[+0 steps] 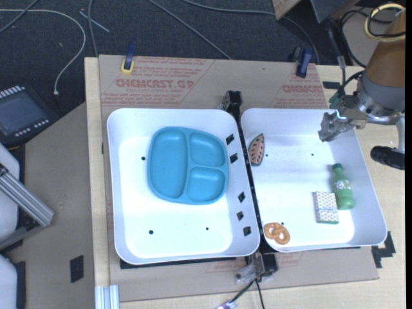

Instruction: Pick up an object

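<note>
Gripper (329, 129) hovers over right bin (296, 124) far edge, nothing visibly held, finger gap can't tell; nearest pick is green bottle (342, 186) w/ box (326, 207) touching it, so drop straight down, centred on bottle.

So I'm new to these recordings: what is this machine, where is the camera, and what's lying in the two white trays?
This is one camera fixed above a bench, looking down at a slant. The grey arm with the orange band reaching in from the right is a robot arm; its gripper, a two-finger claw, hangs over the upper right part of the right bin. Nothing is visible between its fingers, so it is not holding anything.

The left bin contains a blue divided plate. The right bin holds four small items: a watermelon slice near its left wall, a green bottle, a small patterned box just beside the bottle, and a pretzel at the lower left corner. The job is to pick one up.
</note>
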{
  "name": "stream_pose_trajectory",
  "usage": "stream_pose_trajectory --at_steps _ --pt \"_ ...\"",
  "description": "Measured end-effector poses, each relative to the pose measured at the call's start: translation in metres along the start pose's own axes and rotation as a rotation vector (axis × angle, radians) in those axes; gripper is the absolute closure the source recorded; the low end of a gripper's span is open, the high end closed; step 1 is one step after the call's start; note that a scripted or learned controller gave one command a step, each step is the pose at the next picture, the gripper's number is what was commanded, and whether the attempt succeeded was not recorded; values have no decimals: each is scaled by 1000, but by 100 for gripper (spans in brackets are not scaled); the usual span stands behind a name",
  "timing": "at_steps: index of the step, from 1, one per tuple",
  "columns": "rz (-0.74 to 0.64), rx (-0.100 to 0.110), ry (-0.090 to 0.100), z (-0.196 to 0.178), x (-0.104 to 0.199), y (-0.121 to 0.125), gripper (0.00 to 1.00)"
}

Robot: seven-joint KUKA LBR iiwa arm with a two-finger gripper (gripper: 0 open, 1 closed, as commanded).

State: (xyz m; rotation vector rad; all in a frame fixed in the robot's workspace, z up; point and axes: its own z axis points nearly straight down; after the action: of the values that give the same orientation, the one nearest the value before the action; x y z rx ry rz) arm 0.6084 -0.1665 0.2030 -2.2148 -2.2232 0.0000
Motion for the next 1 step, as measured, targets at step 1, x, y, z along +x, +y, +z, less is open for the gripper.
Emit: stream_pose_trajectory --at_steps 1 --pt "-2 0 1 -10 56 -16 100"
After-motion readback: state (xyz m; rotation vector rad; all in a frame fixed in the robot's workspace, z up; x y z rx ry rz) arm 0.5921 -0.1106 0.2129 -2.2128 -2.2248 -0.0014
